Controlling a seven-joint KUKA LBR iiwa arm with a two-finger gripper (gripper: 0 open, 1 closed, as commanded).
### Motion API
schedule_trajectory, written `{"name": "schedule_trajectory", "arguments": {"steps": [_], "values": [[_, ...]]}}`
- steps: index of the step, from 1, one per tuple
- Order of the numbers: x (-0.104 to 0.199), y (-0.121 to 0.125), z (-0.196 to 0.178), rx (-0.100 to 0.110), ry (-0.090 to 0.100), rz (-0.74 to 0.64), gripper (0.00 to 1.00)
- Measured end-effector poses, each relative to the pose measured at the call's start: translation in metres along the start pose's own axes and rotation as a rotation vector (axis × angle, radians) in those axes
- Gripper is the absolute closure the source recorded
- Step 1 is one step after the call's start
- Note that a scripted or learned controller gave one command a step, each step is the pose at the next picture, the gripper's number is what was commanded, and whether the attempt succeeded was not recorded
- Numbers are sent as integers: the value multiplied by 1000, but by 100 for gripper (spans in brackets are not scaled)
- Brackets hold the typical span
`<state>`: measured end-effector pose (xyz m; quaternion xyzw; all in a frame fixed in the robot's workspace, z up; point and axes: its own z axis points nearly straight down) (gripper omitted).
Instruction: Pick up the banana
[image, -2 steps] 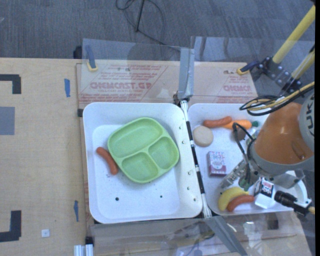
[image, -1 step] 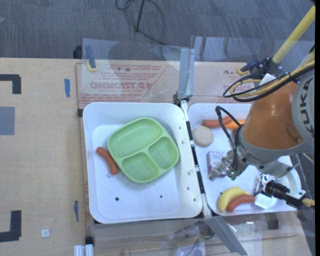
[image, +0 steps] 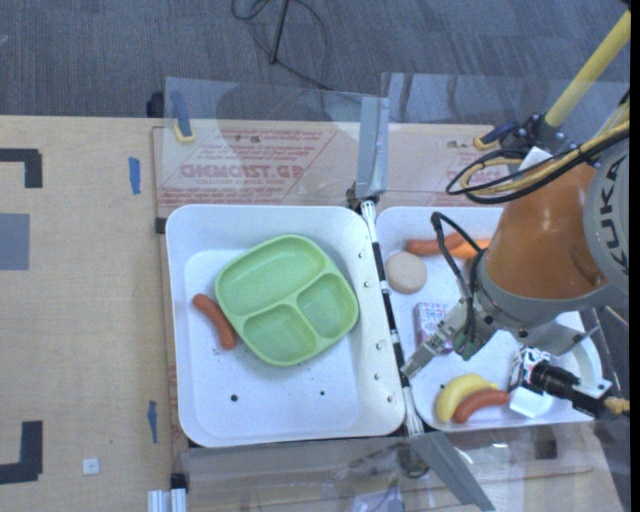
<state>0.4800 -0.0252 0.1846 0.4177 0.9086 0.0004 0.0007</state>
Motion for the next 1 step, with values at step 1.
{"name": "schedule_trajectory", "arguments": {"steps": [1], "values": [[-65,-57,86,1,0,-84,0]]}}
